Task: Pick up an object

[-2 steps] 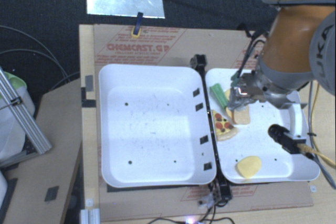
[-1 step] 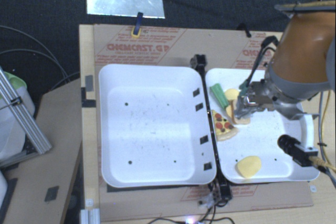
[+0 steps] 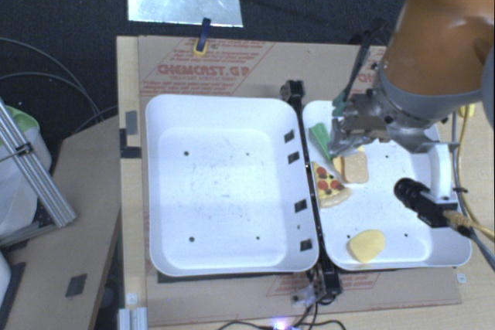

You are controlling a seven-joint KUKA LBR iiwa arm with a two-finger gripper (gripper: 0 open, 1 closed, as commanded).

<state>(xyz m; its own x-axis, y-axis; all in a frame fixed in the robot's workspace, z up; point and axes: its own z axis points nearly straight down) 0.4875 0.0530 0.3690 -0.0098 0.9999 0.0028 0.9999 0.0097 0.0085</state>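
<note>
Fingers [image 3: 339,144] parted between green strip [image 3: 319,140] and toast [image 3: 356,168]; pizza slice [image 3: 330,188] near

Left bin [image 3: 216,189] floor open; right bin [image 3: 387,206] cluttered, pizza slice [image 3: 329,188], yellow lump [image 3: 366,245]

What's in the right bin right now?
Right bin holds a pizza slice, a tan square, a yellow lump and a green piece. The arm covers the bin's far side, so anything there is hidden.

Red "CHEMCAST GP" lettering on the brown board [image 3: 232,58] under both bins' far side
</note>
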